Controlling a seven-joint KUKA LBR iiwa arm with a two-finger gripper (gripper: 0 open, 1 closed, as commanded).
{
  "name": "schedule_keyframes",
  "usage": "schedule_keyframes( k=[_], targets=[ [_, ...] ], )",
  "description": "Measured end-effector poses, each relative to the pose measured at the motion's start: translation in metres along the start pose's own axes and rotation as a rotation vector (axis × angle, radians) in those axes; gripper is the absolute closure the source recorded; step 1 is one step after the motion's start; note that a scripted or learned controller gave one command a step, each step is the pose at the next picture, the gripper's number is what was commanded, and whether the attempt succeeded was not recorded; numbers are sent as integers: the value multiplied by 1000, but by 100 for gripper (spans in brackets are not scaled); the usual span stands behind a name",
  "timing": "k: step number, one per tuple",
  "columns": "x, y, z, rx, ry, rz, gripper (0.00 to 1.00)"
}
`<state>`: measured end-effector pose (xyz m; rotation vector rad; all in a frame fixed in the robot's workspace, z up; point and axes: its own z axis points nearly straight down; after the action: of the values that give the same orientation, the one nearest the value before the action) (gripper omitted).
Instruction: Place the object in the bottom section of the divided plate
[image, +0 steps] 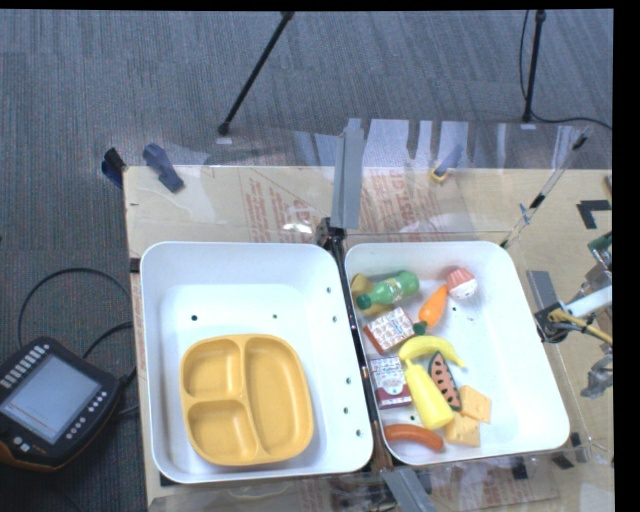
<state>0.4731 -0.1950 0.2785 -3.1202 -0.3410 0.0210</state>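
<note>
Nearest, a yellow divided plate sits in the left bin. Toy food fills the right bin: banana, carrot, green bottle, sausage. Whether the gripper's grasp is apart or together, I cannot tell.

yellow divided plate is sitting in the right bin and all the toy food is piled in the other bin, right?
Not quite: the camera view shows the yellow divided plate in the left bin, not the right one. The rest stands: the toy food, such as the banana and the green bottle, is piled in the other bin.
</note>
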Motion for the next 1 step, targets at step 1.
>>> schedule_keyframes(
  k=[1],
  targets=[
    [27,16,11,1,3,-52,0]
  ],
)
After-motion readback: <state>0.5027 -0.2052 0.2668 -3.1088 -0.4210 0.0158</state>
